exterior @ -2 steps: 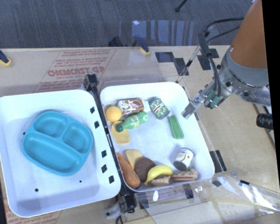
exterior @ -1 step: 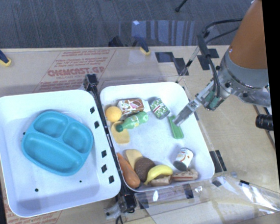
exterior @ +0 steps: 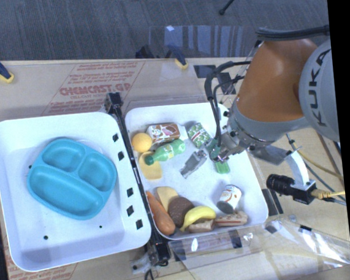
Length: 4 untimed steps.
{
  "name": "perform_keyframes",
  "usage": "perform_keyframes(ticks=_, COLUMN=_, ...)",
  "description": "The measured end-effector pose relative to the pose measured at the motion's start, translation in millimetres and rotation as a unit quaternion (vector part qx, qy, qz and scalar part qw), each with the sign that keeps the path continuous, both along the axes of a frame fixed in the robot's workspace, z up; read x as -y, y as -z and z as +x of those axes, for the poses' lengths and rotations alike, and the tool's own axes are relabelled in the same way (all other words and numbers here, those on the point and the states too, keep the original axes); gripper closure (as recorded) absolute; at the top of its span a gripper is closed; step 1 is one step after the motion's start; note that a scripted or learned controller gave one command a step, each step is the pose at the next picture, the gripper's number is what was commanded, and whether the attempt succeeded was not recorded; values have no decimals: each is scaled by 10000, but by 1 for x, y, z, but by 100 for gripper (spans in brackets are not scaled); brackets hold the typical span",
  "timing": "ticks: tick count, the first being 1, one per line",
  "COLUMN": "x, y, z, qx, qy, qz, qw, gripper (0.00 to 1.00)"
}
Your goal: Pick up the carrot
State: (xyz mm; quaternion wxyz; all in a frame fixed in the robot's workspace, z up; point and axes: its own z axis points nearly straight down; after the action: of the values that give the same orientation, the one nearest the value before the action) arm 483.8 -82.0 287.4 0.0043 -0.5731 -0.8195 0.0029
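The carrot [exterior: 160, 213] is a long orange piece lying along the left wall of the right bin [exterior: 249, 171], near its front left corner. It rests against a brown round item [exterior: 180, 209]. My gripper [exterior: 195, 163] hangs low over the middle of the right bin, up and to the right of the carrot and well apart from it. Nothing of the carrot is in the gripper. The grey and orange arm [exterior: 275, 90] covers the bin's right rear part.
Around the gripper lie a green bottle [exterior: 164, 151], a yellow fruit [exterior: 141, 142], a printed packet [exterior: 164, 131] and a green packet [exterior: 198, 134]. A banana [exterior: 198, 214] and a small can [exterior: 230, 197] sit at the front. The left bin holds a blue divided plate [exterior: 72, 175].
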Motion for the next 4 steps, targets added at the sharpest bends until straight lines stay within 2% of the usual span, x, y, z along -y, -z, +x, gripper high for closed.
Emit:
perform_keyframes(ticks=1, x=-15, y=100, z=-9, qx=-30, qy=-499, qz=8, qw=9987, gripper=0)
perform_keyframes(ticks=2, x=-24, y=96, z=77, qx=19, qy=573, qz=-14, qw=9984, gripper=0)
perform_keyframes(ticks=3, x=29, y=88, z=142, qx=36, qy=328, qz=-20, qw=9995, gripper=0)
perform_keyframes(ticks=4, x=22, y=28, z=169, qx=48, qy=-639, qz=-15, qw=9979, gripper=0)
